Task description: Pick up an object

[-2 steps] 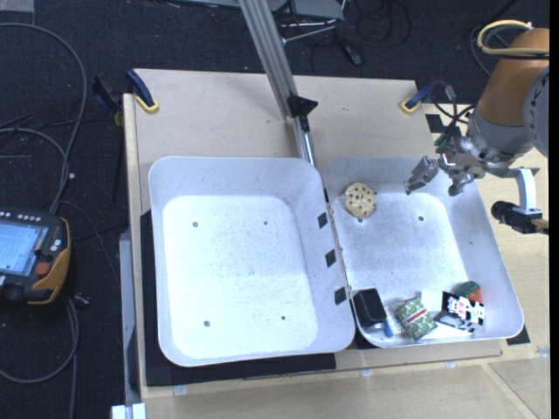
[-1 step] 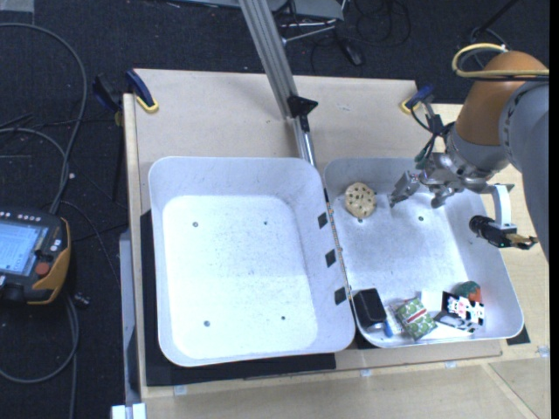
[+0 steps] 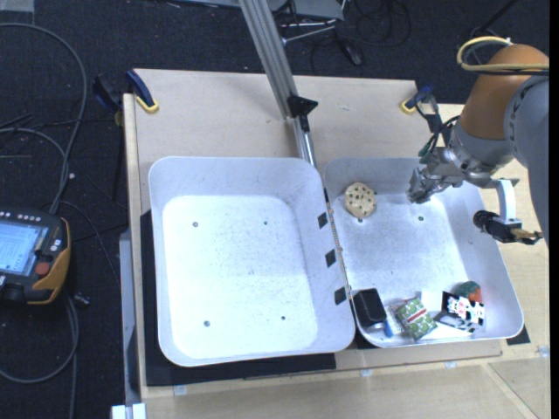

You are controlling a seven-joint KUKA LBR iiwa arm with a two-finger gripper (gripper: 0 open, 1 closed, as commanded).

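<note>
At the far left, off the bench, a handheld control pendant lies on the dark floor, out of the arm's way. On the bench, the left bin is a bare white tray, probably kept as a place to drop whatever is lifted. A slanted metal pole crosses above the far edge of the bench and ends near the seam where the two bins meet.

All the candidates for picking sit in the right bin. A round, speckled, cookie-like object lies alone toward the far left of that bin, with open floor around it, so it looks the easiest to reach. Along the near wall the rest are crowded: a small black block in the near left corner, then a green patterned packet just beside it, then a black-and-white toy with red and green bits at the near right. Their packing against the wall would likely make a clean grasp harder.

The gripper hangs over the far right part of the right bin, near the cookie-like object but apart from it, to its right. Nothing is seen in its grasp; whether it is spread or clenched is too small to tell.
</note>
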